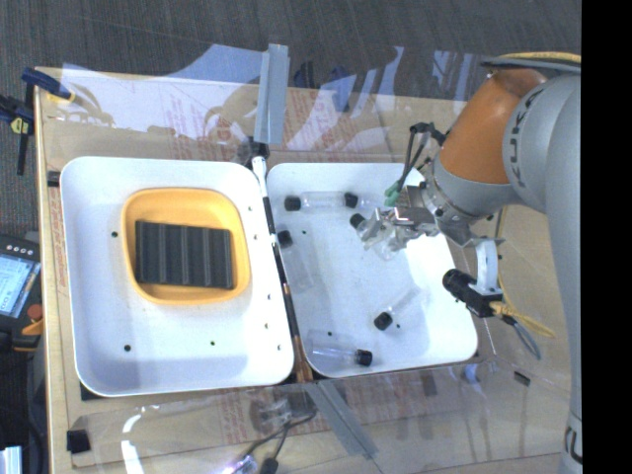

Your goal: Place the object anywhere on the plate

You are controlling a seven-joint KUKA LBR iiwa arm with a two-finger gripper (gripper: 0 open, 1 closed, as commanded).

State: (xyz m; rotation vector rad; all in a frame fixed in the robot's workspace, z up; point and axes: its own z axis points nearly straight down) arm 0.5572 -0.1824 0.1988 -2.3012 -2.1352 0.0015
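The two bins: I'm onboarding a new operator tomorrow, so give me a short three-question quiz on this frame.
1. True or false: the yellow plate sits in the left bin.
2. Where do the clear tubes with black caps, such as one tube, lie? A) on the plate B) in the right bin C) on the floor
3. Fill in: the pincer is over the ____ bin.

Key: 1 true; 2 B; 3 right.
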